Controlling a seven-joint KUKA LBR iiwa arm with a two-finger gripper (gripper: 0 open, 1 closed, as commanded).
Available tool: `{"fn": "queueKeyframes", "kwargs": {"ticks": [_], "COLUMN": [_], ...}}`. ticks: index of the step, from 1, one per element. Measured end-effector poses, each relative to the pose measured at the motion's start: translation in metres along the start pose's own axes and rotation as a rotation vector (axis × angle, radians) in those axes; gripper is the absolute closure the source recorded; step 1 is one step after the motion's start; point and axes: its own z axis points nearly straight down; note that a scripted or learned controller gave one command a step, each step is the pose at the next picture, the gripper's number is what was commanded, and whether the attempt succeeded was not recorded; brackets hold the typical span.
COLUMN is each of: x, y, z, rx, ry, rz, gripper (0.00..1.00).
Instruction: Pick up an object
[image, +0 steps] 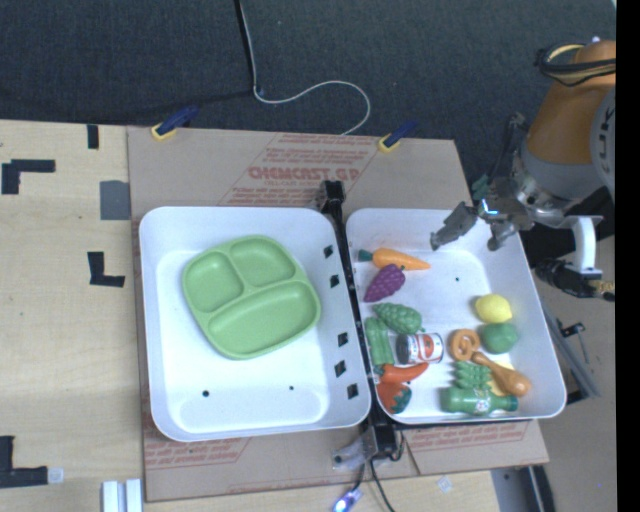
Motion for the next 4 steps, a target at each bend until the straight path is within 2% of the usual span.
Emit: {"fn": "queueKeyframes", "kwargs": {"ticks": [1, 2, 3, 4], "x": [0.074, 0.071, 0.110, 0.194], "y": [-0.113, -0.108, -0.111, -0.097], "z": [-0.013, -0.022, -0.138, -0.314], "rx": [0.008, 0.002, -0.011, -0.020], "ry": [0.004, 0.000, 0.000, 0.003], "rz": [-0.002, -0.002, -0.005, -0.009], "gripper": [0.00, 1.00, 1.00, 1.00]}}
